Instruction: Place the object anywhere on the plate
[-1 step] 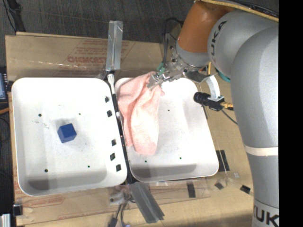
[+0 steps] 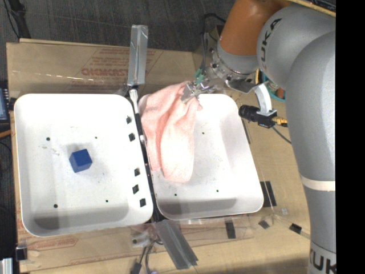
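A pink cloth [image 2: 171, 133] lies in the right bin [image 2: 228, 170], spread along its left side from the far rim toward the middle. Its upper corner is drawn up into a peak at the far edge of the bin. My gripper [image 2: 194, 90] sits at that peak, fingers pinched on the cloth's corner. The arm's orange band [image 2: 242, 21] and grey wrist rise behind it toward the upper right. A small blue cube [image 2: 81, 160] rests on the floor of the left bin [image 2: 34, 204], far from the gripper.
The two white bins meet at a ridge with black clips [image 2: 138, 153]. A grey metal bar [image 2: 137, 59] stands behind the bins on the cardboard bench. A black cable fitting [image 2: 256, 116] juts from the arm over the right bin's far right corner.
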{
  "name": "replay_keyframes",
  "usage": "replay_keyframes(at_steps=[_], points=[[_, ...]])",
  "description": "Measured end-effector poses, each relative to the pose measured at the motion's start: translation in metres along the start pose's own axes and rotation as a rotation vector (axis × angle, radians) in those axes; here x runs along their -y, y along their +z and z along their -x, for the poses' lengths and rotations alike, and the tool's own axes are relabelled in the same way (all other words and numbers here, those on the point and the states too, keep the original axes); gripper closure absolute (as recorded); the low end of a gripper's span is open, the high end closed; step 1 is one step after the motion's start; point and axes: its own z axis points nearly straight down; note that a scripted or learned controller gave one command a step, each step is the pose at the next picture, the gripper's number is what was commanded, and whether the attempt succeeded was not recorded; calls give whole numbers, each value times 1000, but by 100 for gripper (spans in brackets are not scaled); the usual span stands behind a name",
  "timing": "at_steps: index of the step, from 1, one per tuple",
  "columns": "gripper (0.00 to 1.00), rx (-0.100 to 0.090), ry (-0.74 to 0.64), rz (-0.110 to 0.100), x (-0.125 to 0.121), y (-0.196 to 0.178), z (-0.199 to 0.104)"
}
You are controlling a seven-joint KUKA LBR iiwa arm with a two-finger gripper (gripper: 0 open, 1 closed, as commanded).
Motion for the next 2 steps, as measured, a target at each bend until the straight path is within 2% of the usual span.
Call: replay_keyframes(at_steps=[1,2], points=[[100,-1,-408,-2,0,-2,-61],[100,0,-814,-1,-3,-11,-109]])
